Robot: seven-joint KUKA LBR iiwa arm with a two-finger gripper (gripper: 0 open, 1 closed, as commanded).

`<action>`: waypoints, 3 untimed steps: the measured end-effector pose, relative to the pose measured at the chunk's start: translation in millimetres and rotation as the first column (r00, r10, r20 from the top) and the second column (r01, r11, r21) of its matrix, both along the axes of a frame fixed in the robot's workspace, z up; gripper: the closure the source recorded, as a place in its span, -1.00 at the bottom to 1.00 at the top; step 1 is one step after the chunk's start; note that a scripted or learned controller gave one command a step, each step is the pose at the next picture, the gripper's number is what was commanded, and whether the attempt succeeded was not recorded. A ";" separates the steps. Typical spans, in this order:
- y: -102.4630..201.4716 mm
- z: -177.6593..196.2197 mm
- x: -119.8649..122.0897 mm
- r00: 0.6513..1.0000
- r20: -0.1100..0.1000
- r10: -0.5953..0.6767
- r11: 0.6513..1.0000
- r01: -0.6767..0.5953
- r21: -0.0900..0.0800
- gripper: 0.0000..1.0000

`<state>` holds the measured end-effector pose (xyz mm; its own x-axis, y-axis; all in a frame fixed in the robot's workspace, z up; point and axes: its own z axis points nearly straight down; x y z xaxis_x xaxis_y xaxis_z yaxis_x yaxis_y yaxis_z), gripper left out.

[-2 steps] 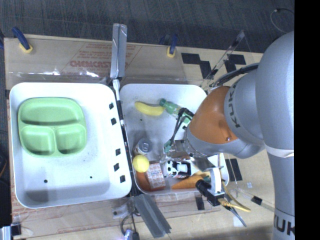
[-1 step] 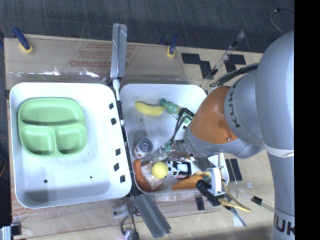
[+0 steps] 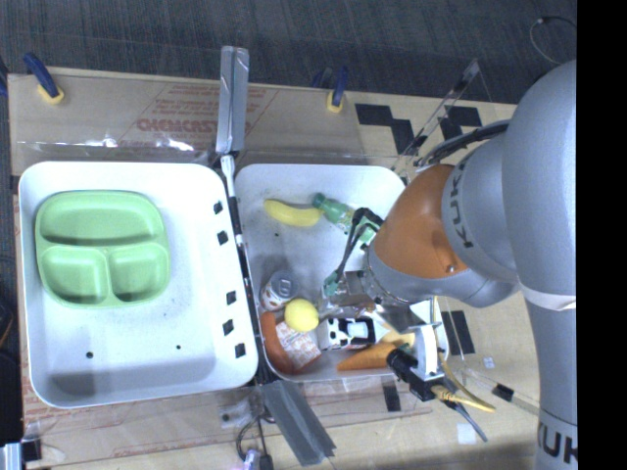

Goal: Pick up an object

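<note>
The pincer [image 3: 345, 333] sits low in the right bin [image 3: 294, 179], at the lower centre of the frame, among clustered items. Whether it is spread or pressed together cannot be told, nor whether it pinches anything. The yellow ball [image 3: 301, 315] lies just left of it, touching a brown item [image 3: 284, 349]; an orange carrot-shaped piece [image 3: 372, 355] lies just right, long axis running left-right. Farther up the frame, the banana [image 3: 291, 212] lies well apart.

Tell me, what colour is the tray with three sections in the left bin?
Light green. The tray shows plainly in the camera view, lying in the left bin.
</note>
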<state>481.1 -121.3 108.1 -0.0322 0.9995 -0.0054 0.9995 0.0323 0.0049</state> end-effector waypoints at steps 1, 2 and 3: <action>1.4 10.6 18.6 0.997 -0.010 -0.073 0.997 0.073 0.004 1.00; 1.5 10.6 18.5 0.997 -0.010 -0.073 0.997 0.073 0.004 -1.00; 8.3 -12.2 1.3 1.000 0.010 0.018 1.000 -0.018 0.003 -1.00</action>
<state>482.4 -112.9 95.9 -0.0505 0.9987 -0.0031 0.9986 0.0505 0.0151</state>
